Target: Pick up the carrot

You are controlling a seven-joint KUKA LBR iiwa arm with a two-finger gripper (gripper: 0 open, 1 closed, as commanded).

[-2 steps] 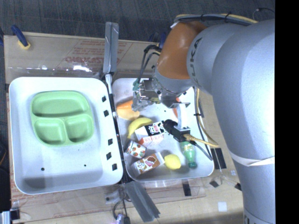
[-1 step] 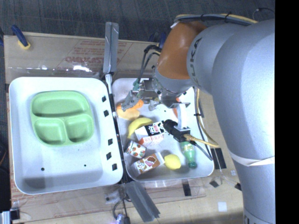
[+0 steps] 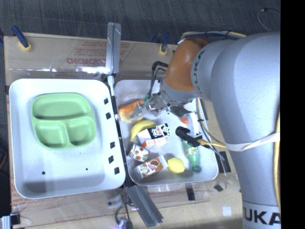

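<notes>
The grey arm with the orange band is in over the right-hand shallow white bin [image 3: 208,174], and its tool [image 3: 143,106] hangs at the bin's upper left corner, right at the stubby orange carrot [image 3: 127,111] that lies against the left wall. Metal fingertips [image 3: 138,109] sit at the carrot's right end, touching or nearly so; whether they stand apart or pinched I cannot tell from this slant, and nothing shows the carrot between them.

Tight spot, this one. The curved yellow banana [image 3: 142,127] lies just below the carrot, and the black-and-white patterned carton [image 3: 154,133] is next to that, so the fingers want to straddle the carrot across its narrow width, one on each side, not along its length. My call: come straight down, centred on the thick middle rather than the tip, keep clear of the bin wall, close firmly, then lift vertically so the banana is not dragged along.

Well apart, the pale green divided plastic tray [image 3: 63,119] rests in the left-hand white bin [image 3: 28,185], no concern here
</notes>
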